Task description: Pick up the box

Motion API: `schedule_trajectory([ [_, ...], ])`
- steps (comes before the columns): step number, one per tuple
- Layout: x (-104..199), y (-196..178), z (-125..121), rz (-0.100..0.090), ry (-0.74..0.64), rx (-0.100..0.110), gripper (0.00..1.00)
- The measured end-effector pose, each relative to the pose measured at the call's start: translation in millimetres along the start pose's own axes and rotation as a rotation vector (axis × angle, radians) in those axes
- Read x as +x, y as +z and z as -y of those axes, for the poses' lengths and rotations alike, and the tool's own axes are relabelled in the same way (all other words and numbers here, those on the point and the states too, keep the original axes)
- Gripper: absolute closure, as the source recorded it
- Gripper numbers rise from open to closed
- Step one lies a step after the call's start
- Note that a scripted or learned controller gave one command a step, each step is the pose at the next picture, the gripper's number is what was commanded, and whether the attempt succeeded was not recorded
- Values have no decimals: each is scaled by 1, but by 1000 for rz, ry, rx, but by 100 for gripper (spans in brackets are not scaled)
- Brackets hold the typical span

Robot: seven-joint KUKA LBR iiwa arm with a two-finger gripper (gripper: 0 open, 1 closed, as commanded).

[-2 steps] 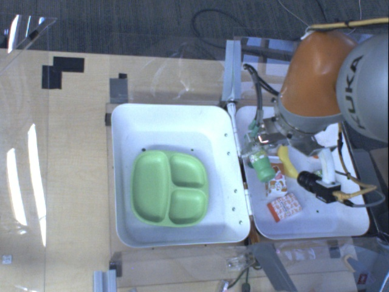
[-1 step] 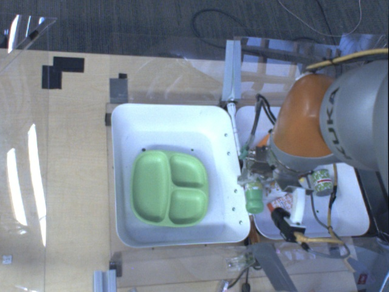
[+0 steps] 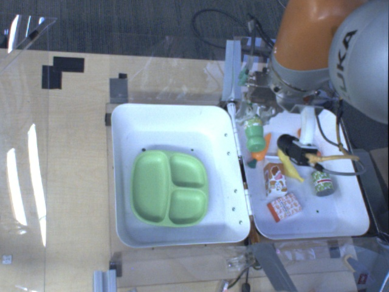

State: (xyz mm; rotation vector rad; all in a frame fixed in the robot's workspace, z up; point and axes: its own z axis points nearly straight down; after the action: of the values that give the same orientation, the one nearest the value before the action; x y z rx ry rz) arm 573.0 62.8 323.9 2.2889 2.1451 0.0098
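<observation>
Box [image 3: 284, 207], red and white, lies flat in the right bin [image 3: 340, 224] close to its near wall, and we take it as the task item. It appears loosely scattered with the other items rather than set square to any edge. We note bare white floor to its right and front, so a descent from above has room there. A brown-and-white carton [image 3: 275, 177] just beyond it and the bin's left wall crowd the other sides. The left bin [image 3: 152, 117] carries a green divided plate [image 3: 170, 187]. Further back in the right bin lie a banana [image 3: 290, 165], a small green can [image 3: 323, 182], then a green bottle [image 3: 253, 128] against an orange piece [image 3: 258, 146]. At the far left corner hangs the gripper [image 3: 258, 99], well apart from the box, so we judge the approach not yet begun; we cannot tell how far the claw is open, and we see nothing held in it
</observation>
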Motion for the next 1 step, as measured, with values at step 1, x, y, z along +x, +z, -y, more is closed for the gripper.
schedule_trajectory([
  [1, -1, 92, 1, 0, -151, 5, 100],
])
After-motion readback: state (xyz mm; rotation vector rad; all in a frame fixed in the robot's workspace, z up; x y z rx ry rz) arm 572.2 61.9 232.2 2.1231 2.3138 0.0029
